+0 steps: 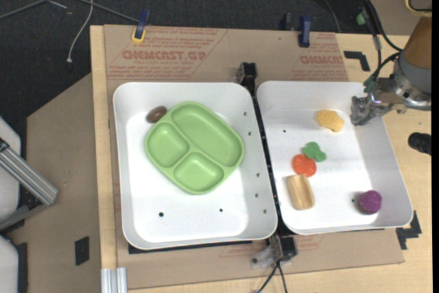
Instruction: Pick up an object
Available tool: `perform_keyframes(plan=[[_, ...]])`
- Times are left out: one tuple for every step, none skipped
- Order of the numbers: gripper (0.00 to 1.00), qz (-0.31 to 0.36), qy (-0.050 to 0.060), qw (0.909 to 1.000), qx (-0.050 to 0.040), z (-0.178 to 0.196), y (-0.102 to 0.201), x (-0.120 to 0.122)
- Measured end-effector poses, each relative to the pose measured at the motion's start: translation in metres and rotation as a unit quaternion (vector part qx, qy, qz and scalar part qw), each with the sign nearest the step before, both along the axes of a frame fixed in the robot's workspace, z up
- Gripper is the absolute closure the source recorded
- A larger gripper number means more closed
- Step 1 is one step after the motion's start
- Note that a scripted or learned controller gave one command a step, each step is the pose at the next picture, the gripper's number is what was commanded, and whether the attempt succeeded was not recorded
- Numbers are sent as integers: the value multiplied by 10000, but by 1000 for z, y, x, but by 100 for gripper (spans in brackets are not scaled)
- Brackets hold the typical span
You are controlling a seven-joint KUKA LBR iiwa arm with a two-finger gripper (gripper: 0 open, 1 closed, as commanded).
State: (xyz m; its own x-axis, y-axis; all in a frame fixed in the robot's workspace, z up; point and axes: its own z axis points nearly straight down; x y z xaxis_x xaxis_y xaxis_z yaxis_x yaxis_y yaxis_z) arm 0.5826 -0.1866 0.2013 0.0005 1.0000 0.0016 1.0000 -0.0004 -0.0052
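Above the right bin's (384, 147) far edge the gripper (361, 110) is hovering beside the yellow toy (330, 121), likely lining up; its grip I cannot tell.

The bench (110, 147) bears two white bins (137, 216) (384, 161) side by side.

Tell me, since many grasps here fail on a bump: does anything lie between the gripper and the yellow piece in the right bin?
Nothing visible does. The gripper sits at the right bin's upper right, and the yellow piece lies just to its left across bare white floor. The tomato and green piece lie lower, off that line.
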Motion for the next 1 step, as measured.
perform_keyframes(plan=[[0,4,-23,10000,-5,2,0,1]])
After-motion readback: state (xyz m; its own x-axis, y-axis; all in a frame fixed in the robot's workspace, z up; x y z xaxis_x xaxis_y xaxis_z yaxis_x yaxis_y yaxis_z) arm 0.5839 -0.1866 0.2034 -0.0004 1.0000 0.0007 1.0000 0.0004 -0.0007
